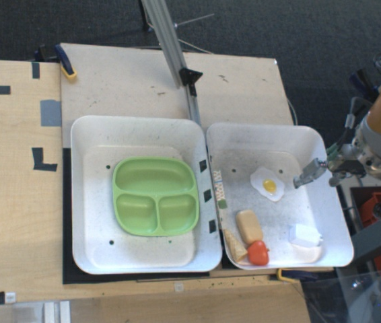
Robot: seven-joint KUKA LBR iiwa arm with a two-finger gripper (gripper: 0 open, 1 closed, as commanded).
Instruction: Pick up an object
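Observation:
In the right bin [244, 136] lie a toy fried egg [269, 186], a tan bread piece [249, 225], a red tomato [258, 253] and a small white item [305, 235]. A brown wedge [234, 245] leans against the bin's left wall near the front. My gripper [326, 171] hovers over the bin's right side, to the right of the egg and apart from it. Its fingers stand open with nothing between them.
The left bin [86, 180] holds a green divided plate [155, 196]. A grey metal bar [170, 42] slants in from the top towards the seam between the bins. A blue and yellow clamp [66, 62] sits at the bench's back left corner.

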